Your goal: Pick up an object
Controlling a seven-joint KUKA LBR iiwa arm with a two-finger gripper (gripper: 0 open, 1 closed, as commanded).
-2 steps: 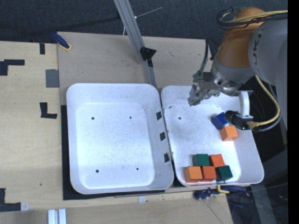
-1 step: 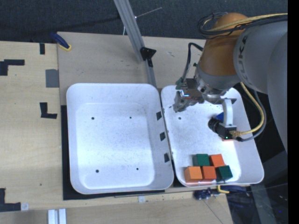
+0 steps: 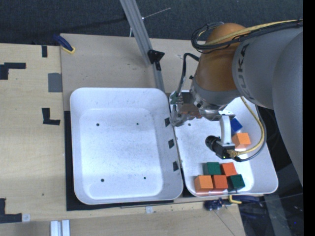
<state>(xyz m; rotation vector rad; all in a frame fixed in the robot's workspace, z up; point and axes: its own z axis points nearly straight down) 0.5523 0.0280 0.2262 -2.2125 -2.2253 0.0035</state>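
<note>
Item: small blocks (image 3: 219, 176), orange and green, clustered lower right in the right bin (image 3: 263, 181). Judged light, rigid; best gripped across flat sides. Gripper (image 3: 183, 109) finger state cannot be told.

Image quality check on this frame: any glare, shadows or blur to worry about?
Camera view: lighting is even and soft. The left bin reads bright white, near washed out, with faint shadow along its inner walls. The arm darkens the right bin below it. The blocks are slightly soft but their colours separate; the pincer area is muddy.
</note>
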